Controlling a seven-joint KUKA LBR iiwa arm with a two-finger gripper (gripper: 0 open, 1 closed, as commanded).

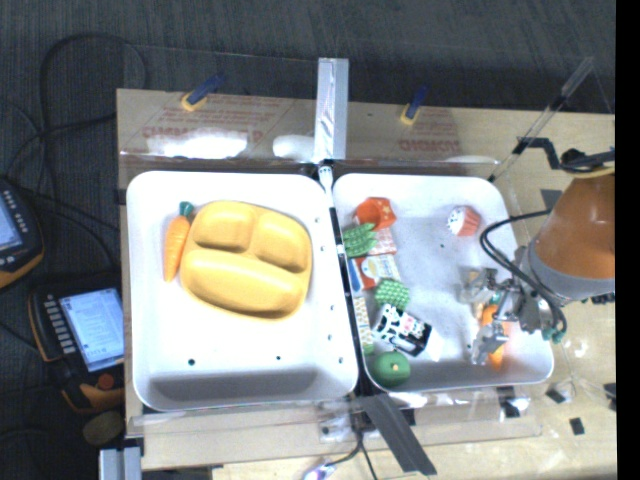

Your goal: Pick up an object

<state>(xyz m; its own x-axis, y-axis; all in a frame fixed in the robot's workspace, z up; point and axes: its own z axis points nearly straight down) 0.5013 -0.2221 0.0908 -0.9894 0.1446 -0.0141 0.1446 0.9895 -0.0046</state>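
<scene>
Two shallow white bins sit side by side on the bench. In the left bin [150,368] a toy carrot [176,245] lies upright along the left edge of a large yellow sectioned tray [246,258], touching it. The right bin [520,373] holds a cluster against its left wall: an orange-red piece [375,212] at the top, a green item [358,237] just below it, a printed packet [374,268], a green dotted piece [392,292], a black-and-white patterned object [402,329], and a green round fruit [390,368] in the near corner. A small red-and-white object [460,220] lies apart near the far wall. At the right side of that bin the gripper [490,328] hangs low over a small orange object [492,353] near the front wall; whether it is apart, together or clamped on anything cannot be told, since cables and shadow blur it
</scene>
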